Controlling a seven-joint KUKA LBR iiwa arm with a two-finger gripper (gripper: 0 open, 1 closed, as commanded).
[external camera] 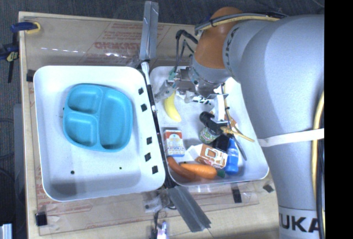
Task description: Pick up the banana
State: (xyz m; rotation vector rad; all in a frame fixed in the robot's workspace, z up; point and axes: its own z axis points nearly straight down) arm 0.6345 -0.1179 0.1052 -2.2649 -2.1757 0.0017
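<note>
I have the gripper [177, 88] low over the far left corner of the right bin [249, 169], and from this slanted view its metal parts blur together, so I cannot tell how the fingers stand. Nothing shows between them.

The banana [172, 107] lies just on the near side of the gripper, close enough that its far tip seems to reach under the hardware, though I cannot tell whether they touch. It rests on the bin floor next to the left wall, running far to near with a slight curve. It is pale yellow, small and unmarked as far as I can see.

Further out in the same bin, a small printed carton [175, 142] sits nearer than the banana along the left wall. A carrot [197, 170] lies across the near edge, with an orange packet [213, 156] beside it and a blue bottle [233, 158] to the right. A dark-topped round jar [209, 132] stands mid-bin.

Above the gripper, the orange band [210, 47] leads into the grey arm [281, 94], which covers the right of the scene.

The left bin [55, 177] holds a blue divided tray [99, 116], well apart from the banana.
</note>
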